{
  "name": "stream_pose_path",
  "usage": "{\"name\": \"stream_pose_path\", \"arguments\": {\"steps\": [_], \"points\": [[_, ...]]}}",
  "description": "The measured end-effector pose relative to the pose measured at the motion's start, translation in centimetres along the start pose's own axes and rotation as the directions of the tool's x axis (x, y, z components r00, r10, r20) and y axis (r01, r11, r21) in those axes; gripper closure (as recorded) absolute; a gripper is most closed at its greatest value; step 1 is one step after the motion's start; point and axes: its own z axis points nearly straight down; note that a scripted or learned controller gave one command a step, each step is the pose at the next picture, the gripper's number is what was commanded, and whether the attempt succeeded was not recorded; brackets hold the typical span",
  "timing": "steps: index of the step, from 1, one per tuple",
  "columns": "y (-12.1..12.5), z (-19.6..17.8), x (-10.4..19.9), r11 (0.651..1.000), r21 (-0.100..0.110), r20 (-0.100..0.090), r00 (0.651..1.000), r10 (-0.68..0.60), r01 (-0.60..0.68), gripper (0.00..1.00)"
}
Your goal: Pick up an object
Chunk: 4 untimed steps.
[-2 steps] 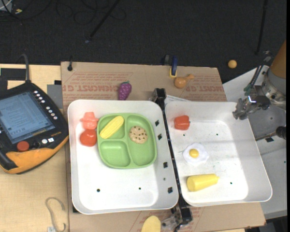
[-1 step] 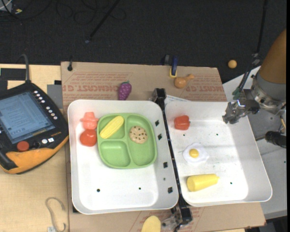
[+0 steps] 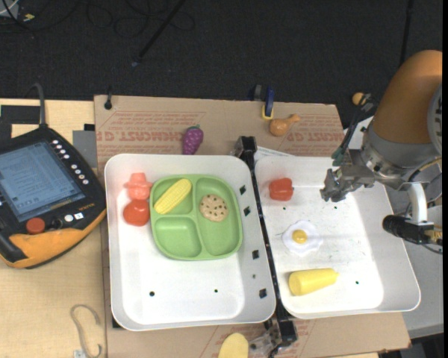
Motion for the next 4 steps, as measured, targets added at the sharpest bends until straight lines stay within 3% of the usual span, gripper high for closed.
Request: {"name": "stream_pose_path", "arguments": {"steps": [1,2,4], "points": [[-0.6,-0.3,6.1,1.000,-0.001,-0.001,1.000,-0.002,0.002,1.00],[-2.1,0.5,9.0,1.000,0.000,0.001,1.000,0.002,-0.002,1.00],[-2.7,0.3,9.0,1.000,0.000,0.001,1.000,0.003,-0.003,1.00]]}}
